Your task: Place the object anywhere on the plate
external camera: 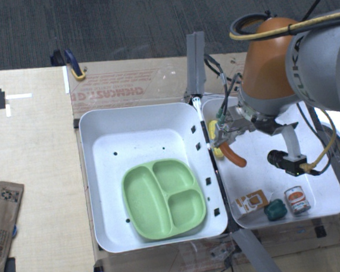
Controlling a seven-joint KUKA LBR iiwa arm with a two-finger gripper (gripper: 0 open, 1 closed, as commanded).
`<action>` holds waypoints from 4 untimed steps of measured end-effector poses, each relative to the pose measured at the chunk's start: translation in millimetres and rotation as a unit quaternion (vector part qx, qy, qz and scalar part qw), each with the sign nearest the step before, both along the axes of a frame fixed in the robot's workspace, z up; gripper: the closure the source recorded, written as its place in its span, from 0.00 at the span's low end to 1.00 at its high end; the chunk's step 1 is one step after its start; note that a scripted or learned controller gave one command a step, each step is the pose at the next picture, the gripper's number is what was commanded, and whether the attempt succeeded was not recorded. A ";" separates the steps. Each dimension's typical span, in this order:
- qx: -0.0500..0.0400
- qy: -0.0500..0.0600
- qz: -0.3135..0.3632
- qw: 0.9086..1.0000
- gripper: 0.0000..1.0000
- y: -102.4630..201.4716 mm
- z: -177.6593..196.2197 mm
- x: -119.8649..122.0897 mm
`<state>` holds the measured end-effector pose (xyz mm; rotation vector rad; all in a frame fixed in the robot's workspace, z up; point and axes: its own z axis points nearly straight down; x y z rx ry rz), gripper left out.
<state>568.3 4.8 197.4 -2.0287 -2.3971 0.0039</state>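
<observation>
Fingers of the gripper (223, 138) sit low over the near-left part of the right-hand bin (326, 204), but the angle and clutter of cables make it impossible to tell how far apart they are or whether they grip anything. Just beside them lies an orange hot dog (234, 156), slanting across the white floor of that bin, with a yellow object (218, 152) touching its upper-left end near the bin's left wall. Whether the hot dog touches the gripper cannot be told.

Right bin, front edge: a small brown and white carton (252, 201) lies flat, a dark green rounded object (276, 210) sits just to its right, and a small can with a red and white label (296, 200) rests beside that. All three are close together and well apart from the hot dog.

Left bin (99, 145): a pale green plate (163, 197) with three compartments, one long and two smaller, sits toward the front of the bin, turned slightly. Nothing rests on it.

Grey arm with an orange band (270, 63) reaches in from the right, over the back of the right bin.
</observation>
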 end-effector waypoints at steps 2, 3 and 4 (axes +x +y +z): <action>0.000 0.000 0.084 0.996 0.00 62.4 8.9 -61.8; 0.000 -0.001 -0.013 1.000 0.00 99.1 53.5 -67.4; 0.000 0.000 0.001 1.000 0.00 130.7 75.1 -90.3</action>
